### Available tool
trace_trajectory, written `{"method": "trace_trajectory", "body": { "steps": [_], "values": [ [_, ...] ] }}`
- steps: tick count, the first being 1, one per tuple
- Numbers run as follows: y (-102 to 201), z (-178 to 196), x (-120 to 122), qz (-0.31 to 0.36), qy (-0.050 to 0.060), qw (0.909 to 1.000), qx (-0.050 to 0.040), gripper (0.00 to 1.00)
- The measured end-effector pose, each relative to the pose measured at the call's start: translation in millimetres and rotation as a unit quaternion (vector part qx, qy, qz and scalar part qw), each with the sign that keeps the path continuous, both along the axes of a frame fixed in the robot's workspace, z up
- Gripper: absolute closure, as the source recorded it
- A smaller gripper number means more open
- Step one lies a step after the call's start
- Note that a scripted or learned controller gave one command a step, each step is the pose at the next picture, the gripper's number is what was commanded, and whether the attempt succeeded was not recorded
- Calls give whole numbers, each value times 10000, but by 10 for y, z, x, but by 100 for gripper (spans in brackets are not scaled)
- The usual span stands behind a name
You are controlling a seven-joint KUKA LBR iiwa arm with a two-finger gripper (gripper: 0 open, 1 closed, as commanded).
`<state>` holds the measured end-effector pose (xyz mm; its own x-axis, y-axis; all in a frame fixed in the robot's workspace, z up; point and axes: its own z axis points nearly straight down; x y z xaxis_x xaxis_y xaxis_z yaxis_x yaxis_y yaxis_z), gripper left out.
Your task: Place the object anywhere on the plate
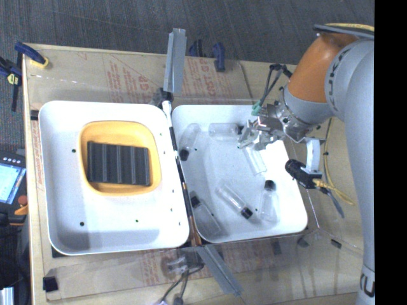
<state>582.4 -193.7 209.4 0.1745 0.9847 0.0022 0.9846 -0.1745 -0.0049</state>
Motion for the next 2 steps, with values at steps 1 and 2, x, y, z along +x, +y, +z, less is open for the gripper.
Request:
{"method": "trace_trajectory", "body": {
  "steps": [1,2],
  "values": [
    [509,4,-48,1002,9,9950,-2,100],
    [884,-223,684,1580,-9,9874,-5,100]
  ]
}}
